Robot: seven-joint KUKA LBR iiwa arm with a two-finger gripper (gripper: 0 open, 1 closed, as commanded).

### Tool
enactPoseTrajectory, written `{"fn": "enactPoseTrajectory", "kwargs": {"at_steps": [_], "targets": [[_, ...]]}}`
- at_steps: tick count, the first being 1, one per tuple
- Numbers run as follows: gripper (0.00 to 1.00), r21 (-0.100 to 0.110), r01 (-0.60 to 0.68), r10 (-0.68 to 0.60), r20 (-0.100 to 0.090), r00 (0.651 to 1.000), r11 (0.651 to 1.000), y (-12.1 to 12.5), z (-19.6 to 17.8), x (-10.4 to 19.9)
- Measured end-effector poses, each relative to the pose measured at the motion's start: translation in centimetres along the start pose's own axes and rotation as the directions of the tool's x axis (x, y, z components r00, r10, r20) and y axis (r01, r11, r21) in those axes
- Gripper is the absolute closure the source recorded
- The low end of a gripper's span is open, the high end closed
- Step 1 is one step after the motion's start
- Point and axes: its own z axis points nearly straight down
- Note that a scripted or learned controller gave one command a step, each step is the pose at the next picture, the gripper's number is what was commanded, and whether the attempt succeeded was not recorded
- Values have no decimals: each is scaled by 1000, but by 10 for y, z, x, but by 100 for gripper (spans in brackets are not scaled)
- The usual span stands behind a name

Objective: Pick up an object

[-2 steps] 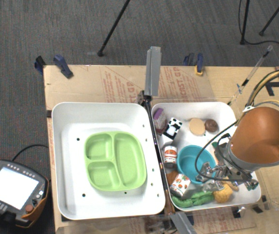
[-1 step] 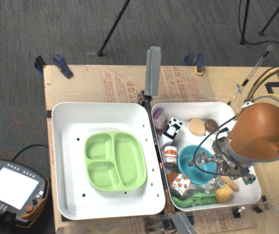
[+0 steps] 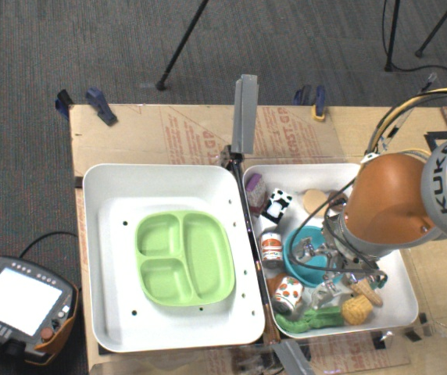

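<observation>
The right bin (image 3: 407,287) holds a jumble of small things. My gripper (image 3: 324,269) hangs low over a blue bowl (image 3: 300,262) in the middle of that bin, and the orange wrist band (image 3: 384,201) covers the bowl's right half. A red-and-white can (image 3: 271,248) stands just left of the bowl. A white cup with red spots (image 3: 287,291) lies at the bowl's front left. A corn cob (image 3: 356,309) and a green toy (image 3: 317,319) lie along the front wall, close under the gripper.
The left bin (image 3: 106,209) holds a green divided plate (image 3: 184,258). At the back of the right bin are a purple item (image 3: 253,186), a black-and-white cube (image 3: 278,201) and a tan round piece (image 3: 315,201). A grey post (image 3: 244,116) rises between the bins.
</observation>
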Motion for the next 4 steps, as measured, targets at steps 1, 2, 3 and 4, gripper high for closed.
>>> {"fn": "enactPoseTrajectory", "kwargs": {"at_steps": [1,2,3,4], "targets": [[0,2,5,-5,-1,1000,1000,-66,0,-41],[0,0,-38,38,-2,999,999,-56,0,-18],[100,3,-36,36,7,999,999,-56,-12,-22],[100,18,38,-38,12,999,999,-13,-6,19]]}}
